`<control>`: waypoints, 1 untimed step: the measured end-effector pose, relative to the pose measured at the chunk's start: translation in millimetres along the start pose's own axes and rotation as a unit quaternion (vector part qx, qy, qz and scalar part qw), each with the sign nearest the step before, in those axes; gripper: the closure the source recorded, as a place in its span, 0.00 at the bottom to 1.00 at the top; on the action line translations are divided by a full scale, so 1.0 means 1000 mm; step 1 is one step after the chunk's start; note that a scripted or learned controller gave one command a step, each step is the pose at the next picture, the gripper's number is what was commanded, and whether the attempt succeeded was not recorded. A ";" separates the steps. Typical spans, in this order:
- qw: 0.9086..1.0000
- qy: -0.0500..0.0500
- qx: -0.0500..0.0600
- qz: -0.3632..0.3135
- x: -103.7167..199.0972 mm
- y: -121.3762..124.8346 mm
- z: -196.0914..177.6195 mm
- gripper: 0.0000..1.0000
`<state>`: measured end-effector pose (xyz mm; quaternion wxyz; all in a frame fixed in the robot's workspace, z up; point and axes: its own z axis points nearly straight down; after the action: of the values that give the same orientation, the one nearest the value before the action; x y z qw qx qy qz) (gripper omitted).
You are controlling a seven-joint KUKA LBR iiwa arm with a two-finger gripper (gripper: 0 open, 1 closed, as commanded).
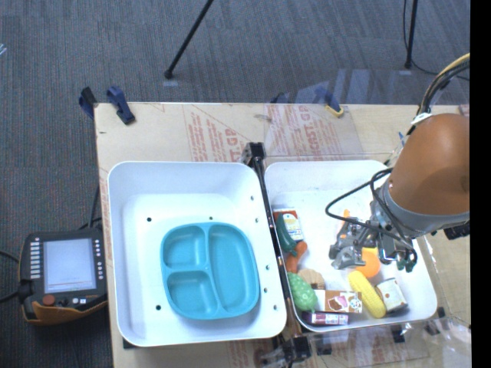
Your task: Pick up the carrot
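The carrot (297,253) is a small orange piece with a dark green part beside it, lying close to the left wall of the right bin (322,176). My gripper (347,256) hangs low over the middle of that bin, about a hand's width to the right of the carrot and not touching it. Right beside the gripper, on its right, is a round orange fruit (371,264). The grey wrist and orange band (433,163) hide the bin's right part.
The right bin also holds a food packet (290,222), a green vegetable (302,291), a yellow corn-like piece (367,294), a beige lump (311,276) and small boxes (337,302). In the left bin (130,186) lies a blue divided plate (209,270). A teach pendant (65,271) lies at the far left.
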<state>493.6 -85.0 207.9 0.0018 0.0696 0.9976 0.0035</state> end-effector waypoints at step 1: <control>0.992 -0.011 0.003 -0.128 0.003 -0.049 0.099 1.00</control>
<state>484.3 -132.3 108.1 0.0129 -0.0583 0.9982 -0.0010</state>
